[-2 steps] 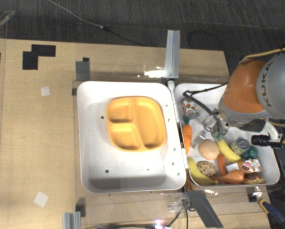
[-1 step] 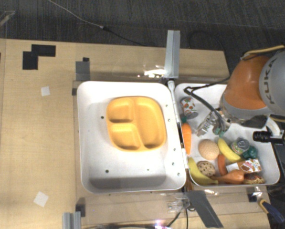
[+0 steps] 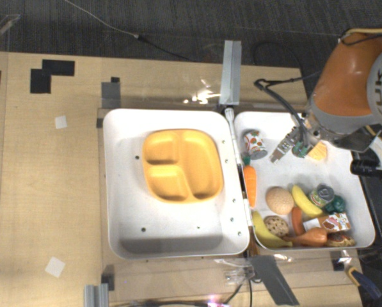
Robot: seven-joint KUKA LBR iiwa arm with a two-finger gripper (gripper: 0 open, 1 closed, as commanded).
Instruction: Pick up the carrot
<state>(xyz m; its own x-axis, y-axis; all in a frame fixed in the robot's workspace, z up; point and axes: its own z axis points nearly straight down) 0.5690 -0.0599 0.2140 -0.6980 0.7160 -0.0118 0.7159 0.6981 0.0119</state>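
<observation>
Carrot (image 3: pixel 249 184) by bin's left wall, gripper (image 3: pixel 288 147) well apart

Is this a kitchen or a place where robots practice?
It looks like a robot practice bench, probably in a lab, not a kitchen. A grey-and-orange robot arm reaches over two white bins. The right one holds toy food such as a carrot and a banana; the left holds a yellow divided plate.

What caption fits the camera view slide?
Two-finger gripper hovers in the right white bin, apart from the orange carrot lying along its left wall.
</observation>
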